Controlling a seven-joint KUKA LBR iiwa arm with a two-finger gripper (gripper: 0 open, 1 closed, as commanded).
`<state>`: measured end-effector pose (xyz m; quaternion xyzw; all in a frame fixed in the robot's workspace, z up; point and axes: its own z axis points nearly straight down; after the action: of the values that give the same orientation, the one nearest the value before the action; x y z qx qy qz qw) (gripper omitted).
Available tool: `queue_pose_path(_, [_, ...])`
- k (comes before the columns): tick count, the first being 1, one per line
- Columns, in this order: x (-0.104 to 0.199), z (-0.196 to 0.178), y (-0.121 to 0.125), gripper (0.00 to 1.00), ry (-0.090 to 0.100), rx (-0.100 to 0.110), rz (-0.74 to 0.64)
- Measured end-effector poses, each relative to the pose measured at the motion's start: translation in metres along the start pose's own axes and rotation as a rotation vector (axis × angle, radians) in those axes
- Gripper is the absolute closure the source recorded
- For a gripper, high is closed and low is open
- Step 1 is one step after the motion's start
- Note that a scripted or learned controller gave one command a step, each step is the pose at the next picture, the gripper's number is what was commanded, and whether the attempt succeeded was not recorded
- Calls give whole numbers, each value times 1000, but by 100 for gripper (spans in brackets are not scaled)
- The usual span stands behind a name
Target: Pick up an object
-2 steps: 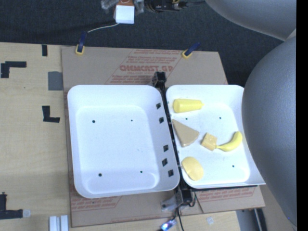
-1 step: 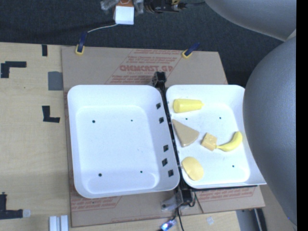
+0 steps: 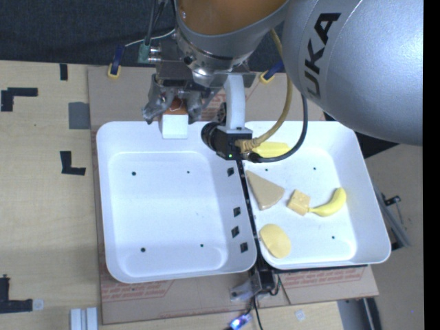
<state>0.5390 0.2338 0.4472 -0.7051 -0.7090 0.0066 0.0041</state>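
My gripper [image 3: 174,113] hangs over the far rim of the left bin [image 3: 165,205], its two dark fingers on either side of a small white block [image 3: 174,126] with a brown patch above it. The block sits between the fingertips, lifted off the bin floor. The right bin [image 3: 344,157] holds a beige wedge [image 3: 267,191], a small yellow cube [image 3: 298,202], a yellow banana [image 3: 328,203] and a pale yellow oval piece [image 3: 275,239]. Another yellow piece [image 3: 273,148] lies at that bin's far left, partly behind a cable.
The big grey arm body [image 3: 357,47] fills the upper right and overhangs the right bin's far side. A black fitting and yellow cable [image 3: 227,143] hang at the divider between the bins. Brown cardboard [image 3: 96,102] lies beneath the bins.
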Motion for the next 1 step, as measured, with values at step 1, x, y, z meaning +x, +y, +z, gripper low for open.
queue_pose_path(1, [0, -86, 21, 100, 6, -20, 2])
